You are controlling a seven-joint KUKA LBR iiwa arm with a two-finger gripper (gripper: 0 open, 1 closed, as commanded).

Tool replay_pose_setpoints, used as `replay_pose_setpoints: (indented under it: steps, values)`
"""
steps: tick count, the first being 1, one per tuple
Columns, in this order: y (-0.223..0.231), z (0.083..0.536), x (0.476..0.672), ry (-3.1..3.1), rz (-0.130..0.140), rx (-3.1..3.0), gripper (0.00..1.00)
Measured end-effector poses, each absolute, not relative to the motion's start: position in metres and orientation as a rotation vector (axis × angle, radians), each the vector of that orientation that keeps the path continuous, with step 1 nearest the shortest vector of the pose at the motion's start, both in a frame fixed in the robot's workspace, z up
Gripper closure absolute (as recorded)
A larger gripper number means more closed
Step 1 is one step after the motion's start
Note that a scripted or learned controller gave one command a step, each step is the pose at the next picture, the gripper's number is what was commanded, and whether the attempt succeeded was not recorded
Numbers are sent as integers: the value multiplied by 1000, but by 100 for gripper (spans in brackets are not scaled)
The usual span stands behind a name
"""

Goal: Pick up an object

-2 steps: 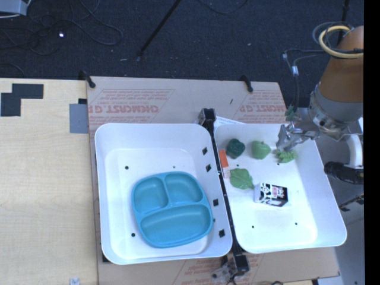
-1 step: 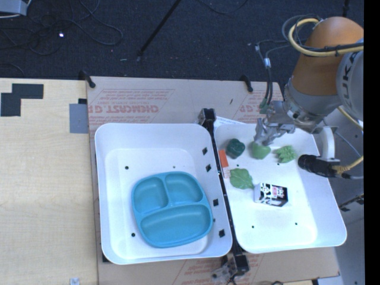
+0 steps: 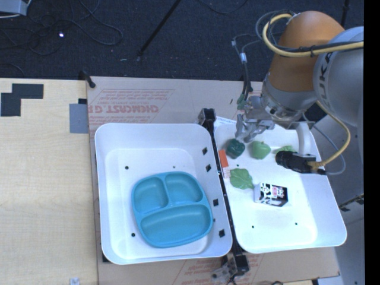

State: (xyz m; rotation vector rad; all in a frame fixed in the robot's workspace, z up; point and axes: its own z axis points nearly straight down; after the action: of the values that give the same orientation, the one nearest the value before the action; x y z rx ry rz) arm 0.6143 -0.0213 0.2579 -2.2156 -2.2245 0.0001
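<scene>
My gripper (image 3: 248, 135) hangs over the far left part of the right bin (image 3: 314, 230). Just below it and slightly to the left lies a dark green round object (image 3: 235, 149), touching or nearly touching the gripper's tip. A lighter green rounded object (image 3: 259, 151) sits just to the right of the gripper. Nearer the camera lies a flat green leafy piece (image 3: 241, 179), and beside it a small black-and-white carton (image 3: 272, 194). I see nothing lifted off the bin floor.
A blue divided plate (image 3: 171, 209) lies in the left bin (image 3: 113, 159). A thin orange item (image 3: 223, 159) rests along the right bin's left wall. A small green bit (image 3: 286, 150) lies further right. The arm's bulk stands over the right bin's far corner.
</scene>
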Motion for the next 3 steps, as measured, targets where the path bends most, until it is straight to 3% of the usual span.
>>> replay_pose_setpoints:
  steps: [2,3]
  values:
    - [82,238,629,-2225,1,-2215,100]
    - [109,216,637,-2221,6,-2217,100]
